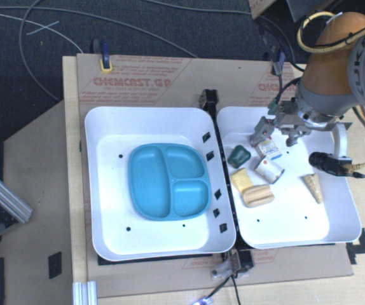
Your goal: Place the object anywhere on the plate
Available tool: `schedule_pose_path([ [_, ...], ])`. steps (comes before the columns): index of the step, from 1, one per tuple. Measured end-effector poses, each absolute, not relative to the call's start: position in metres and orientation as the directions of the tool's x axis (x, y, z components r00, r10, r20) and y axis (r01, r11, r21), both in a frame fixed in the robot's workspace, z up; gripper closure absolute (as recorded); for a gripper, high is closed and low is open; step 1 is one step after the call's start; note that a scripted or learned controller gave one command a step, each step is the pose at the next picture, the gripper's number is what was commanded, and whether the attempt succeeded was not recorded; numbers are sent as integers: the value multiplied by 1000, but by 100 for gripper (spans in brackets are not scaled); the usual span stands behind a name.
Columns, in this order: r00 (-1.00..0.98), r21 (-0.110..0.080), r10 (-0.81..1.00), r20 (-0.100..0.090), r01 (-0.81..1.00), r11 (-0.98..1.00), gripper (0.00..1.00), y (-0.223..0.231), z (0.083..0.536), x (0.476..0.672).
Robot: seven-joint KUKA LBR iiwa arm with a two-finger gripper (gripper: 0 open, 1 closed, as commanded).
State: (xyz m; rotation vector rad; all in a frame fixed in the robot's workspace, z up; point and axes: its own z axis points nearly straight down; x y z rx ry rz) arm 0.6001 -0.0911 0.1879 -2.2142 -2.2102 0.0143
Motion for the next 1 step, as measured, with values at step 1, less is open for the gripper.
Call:
schedule_pose_path([
  [1, 0, -1, 1000, 1, 1000, 0, 0, -91, 196, 603],
])
